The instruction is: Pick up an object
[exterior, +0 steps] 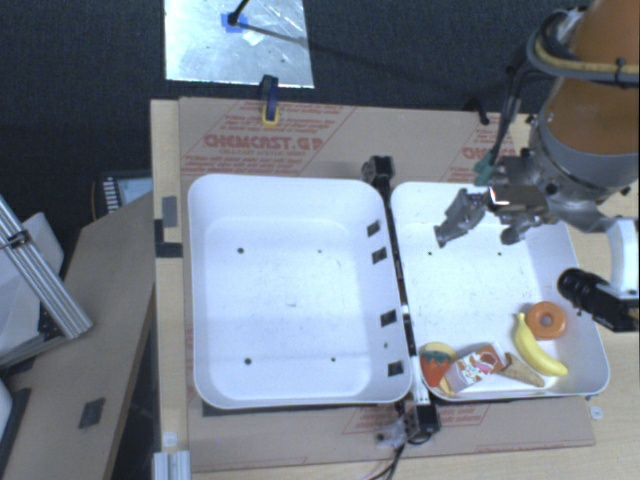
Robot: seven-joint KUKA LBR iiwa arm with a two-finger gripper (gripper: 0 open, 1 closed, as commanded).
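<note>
Bench (300, 133): brown board with red lettering, carrying two shallow white bins side by side, split by a black divider strip.

Left bin (290, 288): bare white floor with a few small dark dots.

Right bin (470, 288): all its contents sit bunched in the near right corner. Largest to smallest:
- banana (536, 348), yellow, lying along the right wall, near end toward the near rim;
- white packet with red print (475, 366), flat against the near rim, left of the banana;
- round orange and red fruit (437, 360), at the near rim close to the divider, touching the packet's left end;
- orange ring like a doughnut (546, 319), just beside the banana's far end;
- tan cone-shaped piece (522, 373), wedged between packet and banana.

Arm (590, 78): grey with an orange band, comes in from the right over the far right part of the right bin.

Gripper (492, 220): hangs above the far half of the right bin, well apart from the cluster. Two fingers stand spread apart, one toward the left and one toward the right, nothing between them.

Surroundings: metal sheet (238, 26) beyond the bench on the far side; yellow clamp (269, 103) at the bench's far edge.
</note>
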